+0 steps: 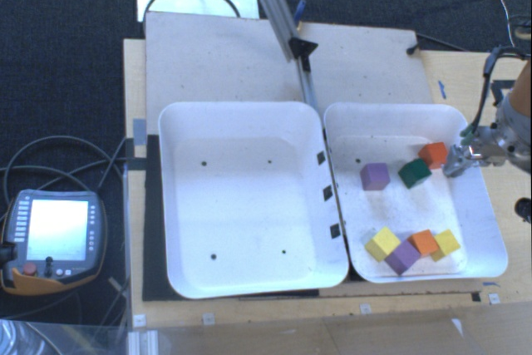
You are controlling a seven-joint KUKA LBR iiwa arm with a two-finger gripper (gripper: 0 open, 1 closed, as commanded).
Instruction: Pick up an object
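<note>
The arm enters from the right and is mostly cut off; its hand [459, 160] sits low at the right bin's [490, 212] right rim, small and blurred, so whether it is spread or pressed together cannot be told.

Near the right bin's front edge lie four blocks, touching: a yellow block [384, 244], a purple block [402, 256], an orange block [425, 243] and a small yellow block [446, 243]. Farther back sit a second purple block [375, 176], a green block [414, 173] and, just beside the hand, a second orange block [432, 154].

The left bin [179, 195] shares the table [208, 62].
</note>
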